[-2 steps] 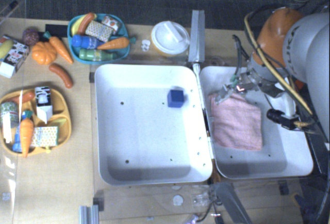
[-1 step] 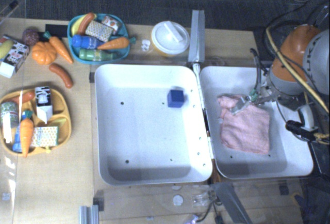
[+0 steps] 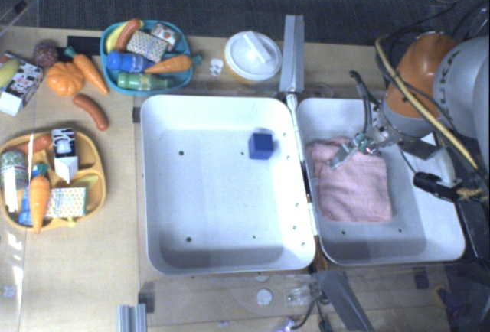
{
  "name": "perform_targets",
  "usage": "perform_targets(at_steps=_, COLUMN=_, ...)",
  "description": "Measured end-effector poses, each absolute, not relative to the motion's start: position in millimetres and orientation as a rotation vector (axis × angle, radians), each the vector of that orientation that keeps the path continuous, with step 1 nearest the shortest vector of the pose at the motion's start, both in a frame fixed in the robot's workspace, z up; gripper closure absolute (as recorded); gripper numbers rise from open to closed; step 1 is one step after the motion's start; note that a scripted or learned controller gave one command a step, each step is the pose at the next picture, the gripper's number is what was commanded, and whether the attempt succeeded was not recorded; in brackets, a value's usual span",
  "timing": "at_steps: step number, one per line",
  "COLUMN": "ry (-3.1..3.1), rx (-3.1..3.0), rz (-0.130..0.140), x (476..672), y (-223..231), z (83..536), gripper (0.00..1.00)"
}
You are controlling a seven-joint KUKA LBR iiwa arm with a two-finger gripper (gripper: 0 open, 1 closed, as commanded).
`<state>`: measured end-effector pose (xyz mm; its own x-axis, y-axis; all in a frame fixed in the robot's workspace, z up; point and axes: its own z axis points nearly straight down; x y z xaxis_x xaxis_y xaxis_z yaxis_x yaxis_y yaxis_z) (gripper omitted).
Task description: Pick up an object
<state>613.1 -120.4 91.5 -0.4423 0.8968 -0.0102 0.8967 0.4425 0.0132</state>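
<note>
A pink cloth [image 3: 352, 183] lies in the right bin [image 3: 436, 235], rumpled along its far edge. My gripper [image 3: 357, 145] is low over that far edge, at or just above the fabric, with the grey arm and its orange band [image 3: 417, 70] reaching in from the right. Whether the cloth is caught in the gripper cannot be made out. A small blue cube [image 3: 261, 145] sits alone in the left bin [image 3: 199, 231], near its far right corner, a short way left of the gripper across the divider.
Left of the bins, a yellow tray [image 3: 93, 170] and a blue bowl [image 3: 184, 78] hold toy food, with loose toy carrots and sausages nearby. A white-lidded yellow bowl [image 3: 253, 55] stands behind the bins. Cables hang around the arm at right.
</note>
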Motion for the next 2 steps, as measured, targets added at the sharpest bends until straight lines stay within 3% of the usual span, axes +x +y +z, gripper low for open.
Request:
perform_targets(at_steps=1, ry=2.62, rx=1.706, rz=0.012, x=624.4, y=-89.8, z=91.8, gripper=0.0)
perform_targets(at_steps=2, ry=2.727, rx=1.545, rz=0.004, x=642.9, y=-123.6, z=104.9, gripper=0.0)
